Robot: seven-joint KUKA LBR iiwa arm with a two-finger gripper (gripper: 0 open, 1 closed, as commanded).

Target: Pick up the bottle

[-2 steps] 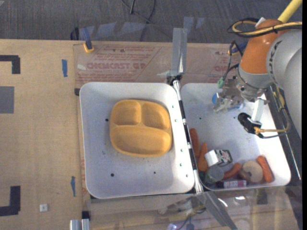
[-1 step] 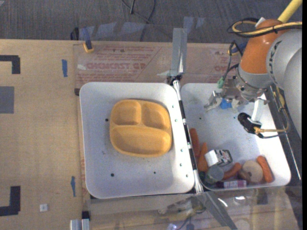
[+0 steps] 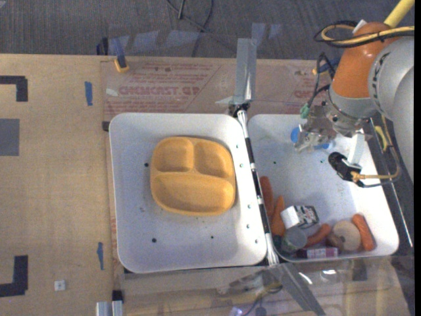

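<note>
Two white bins show in the camera view. The gripper sits low in the right bin's far part, against a small blue object, likely the bottle. I cannot tell if it is spread or pinching. It should centre on the bottle, then lift straight.

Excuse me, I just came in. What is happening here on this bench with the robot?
A grey and orange robot arm reaches in from the right, and its gripper is low over the far part of the right bin, close to a small blue object. Whether it holds anything is unclear. Carrots and other small items lie at that bin's near edge. The left bin holds a yellow divided tray.
</note>
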